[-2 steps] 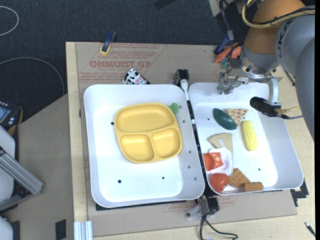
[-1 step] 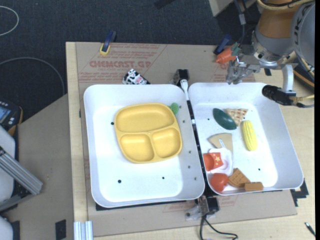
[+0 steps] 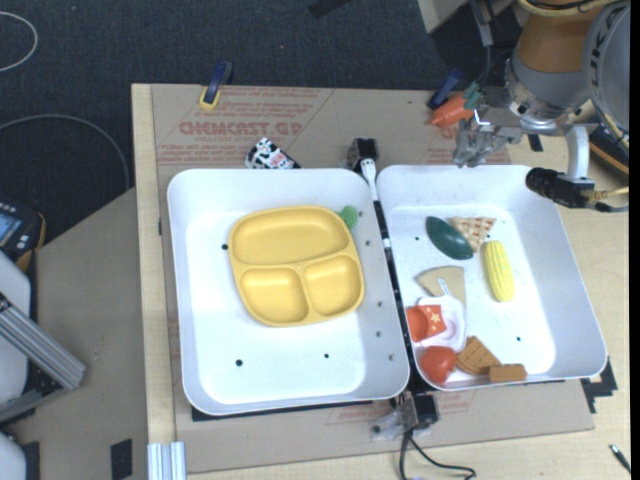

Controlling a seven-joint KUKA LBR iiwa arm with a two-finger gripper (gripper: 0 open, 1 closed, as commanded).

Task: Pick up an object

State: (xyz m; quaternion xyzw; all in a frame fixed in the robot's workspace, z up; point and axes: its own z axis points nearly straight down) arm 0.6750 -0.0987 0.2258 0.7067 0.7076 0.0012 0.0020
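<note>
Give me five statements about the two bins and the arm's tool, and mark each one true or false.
1. The yellow three-compartment plastic tray lies in the left white bin. True.
2. The yellow toy corn cob lies in the left bin. False: it lies in the right white bin.
3. The tool is above the far edge of the right bin, apart from the toys. True.
4. The dark green oval toy rests inside the yellow tray. False: it lies in the right bin, beside the corn cob.
5. The red round toy is near the front of the right bin. True.
</note>
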